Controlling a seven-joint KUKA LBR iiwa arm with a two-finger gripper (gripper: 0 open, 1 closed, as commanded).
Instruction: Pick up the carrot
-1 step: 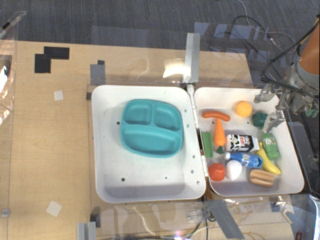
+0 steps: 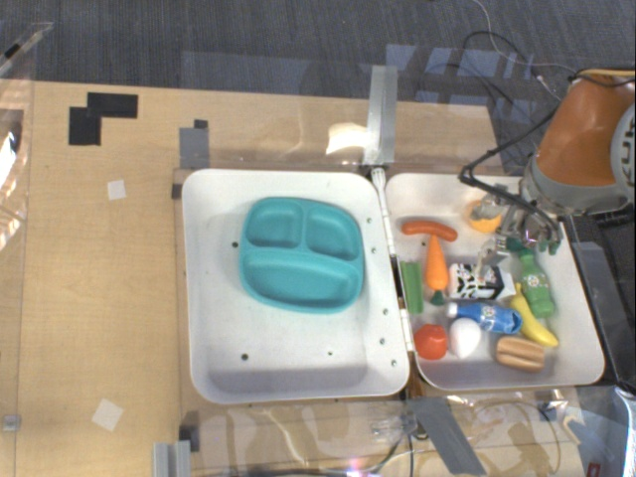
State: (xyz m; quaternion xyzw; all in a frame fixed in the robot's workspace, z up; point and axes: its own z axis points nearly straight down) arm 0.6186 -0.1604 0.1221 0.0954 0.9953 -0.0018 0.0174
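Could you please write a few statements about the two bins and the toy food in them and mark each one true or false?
1. The carrot lies in the right bin. True.
2. The teal divided plate sits in the right bin. False: it sits in the left bin.
3. The gripper hangs above the left bin. False: it hangs above the right bin, right of the carrot.
4. The red sausage lies just beyond the carrot's tip. True.
5. The tomato rests on the plate. False: it lies in the right bin, beside the egg.
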